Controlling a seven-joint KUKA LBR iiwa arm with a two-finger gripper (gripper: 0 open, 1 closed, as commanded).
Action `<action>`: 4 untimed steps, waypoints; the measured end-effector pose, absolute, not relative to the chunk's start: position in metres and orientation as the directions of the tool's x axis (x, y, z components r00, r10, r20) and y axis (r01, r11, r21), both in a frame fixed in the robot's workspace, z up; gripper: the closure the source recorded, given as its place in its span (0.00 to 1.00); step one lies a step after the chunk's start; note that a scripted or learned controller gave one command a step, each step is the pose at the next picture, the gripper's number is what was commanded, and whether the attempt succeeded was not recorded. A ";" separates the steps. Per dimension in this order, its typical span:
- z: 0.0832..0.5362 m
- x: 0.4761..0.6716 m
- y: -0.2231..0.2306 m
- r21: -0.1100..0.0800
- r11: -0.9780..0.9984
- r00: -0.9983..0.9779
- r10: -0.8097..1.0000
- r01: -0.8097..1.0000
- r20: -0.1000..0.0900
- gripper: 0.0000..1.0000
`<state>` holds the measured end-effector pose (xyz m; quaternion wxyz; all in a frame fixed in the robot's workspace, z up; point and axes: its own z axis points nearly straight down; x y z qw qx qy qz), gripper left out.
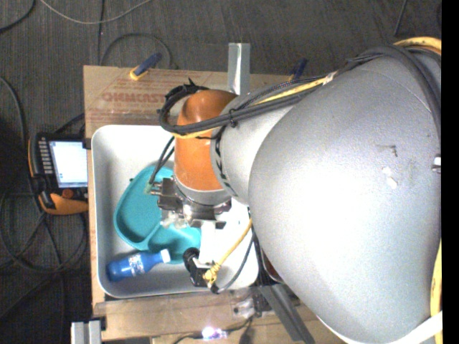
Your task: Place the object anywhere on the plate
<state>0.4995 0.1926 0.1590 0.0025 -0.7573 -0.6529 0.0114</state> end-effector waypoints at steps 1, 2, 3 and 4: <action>0.154 0.499 0.190 -0.007 -0.096 0.095 0.995 0.995 -0.007 1.00; 0.148 0.483 0.222 -0.010 0.168 -0.168 0.986 0.986 -0.003 1.00; 0.202 0.496 0.185 -0.004 -0.264 0.264 0.964 0.964 -0.009 1.00; 0.304 0.501 0.222 -0.001 -0.333 0.333 0.943 0.943 -0.010 1.00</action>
